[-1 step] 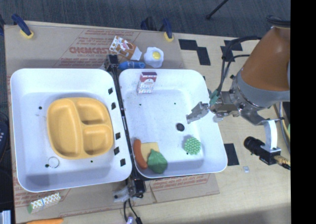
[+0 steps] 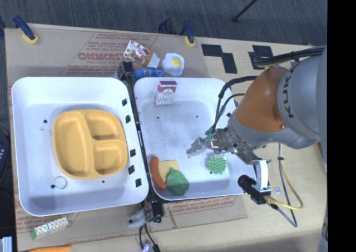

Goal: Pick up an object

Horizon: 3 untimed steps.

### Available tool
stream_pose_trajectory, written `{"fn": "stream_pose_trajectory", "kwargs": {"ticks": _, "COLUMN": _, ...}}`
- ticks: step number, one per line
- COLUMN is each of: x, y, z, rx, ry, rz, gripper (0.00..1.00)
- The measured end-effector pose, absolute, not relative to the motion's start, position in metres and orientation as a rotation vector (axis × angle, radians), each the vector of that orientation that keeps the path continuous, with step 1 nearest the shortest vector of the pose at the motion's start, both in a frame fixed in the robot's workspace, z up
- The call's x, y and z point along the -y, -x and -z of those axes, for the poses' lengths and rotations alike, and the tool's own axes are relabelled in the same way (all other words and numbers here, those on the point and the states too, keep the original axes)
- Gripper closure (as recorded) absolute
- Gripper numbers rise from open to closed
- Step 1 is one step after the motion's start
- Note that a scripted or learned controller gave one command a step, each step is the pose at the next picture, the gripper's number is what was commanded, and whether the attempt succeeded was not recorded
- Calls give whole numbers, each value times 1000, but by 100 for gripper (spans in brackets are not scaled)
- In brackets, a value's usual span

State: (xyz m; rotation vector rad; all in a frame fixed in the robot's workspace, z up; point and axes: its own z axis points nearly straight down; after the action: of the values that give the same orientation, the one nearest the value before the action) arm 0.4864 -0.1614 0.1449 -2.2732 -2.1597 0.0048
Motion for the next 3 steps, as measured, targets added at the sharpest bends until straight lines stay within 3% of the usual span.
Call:
{"fn": "stream_pose_trajectory", "kwargs": {"ticks": 1, "x": 98, "y": -476, "z": -100, "rx": 2014, "ry": 2404, "rz": -4, "gripper": 0}}
{"fn": "stream_pose_trajectory", "kwargs": {"ticks": 2, "x": 106, "y": -525, "z": -91, "rx": 1518, "ry": 2746, "rz": -4, "gripper": 0}}
{"fn": "stream_pose_trajectory", "kwargs": {"ticks": 3, "x": 132, "y": -573, "z": -92, "rx": 1841, "ry": 2543, "rz": -2, "gripper": 0}}
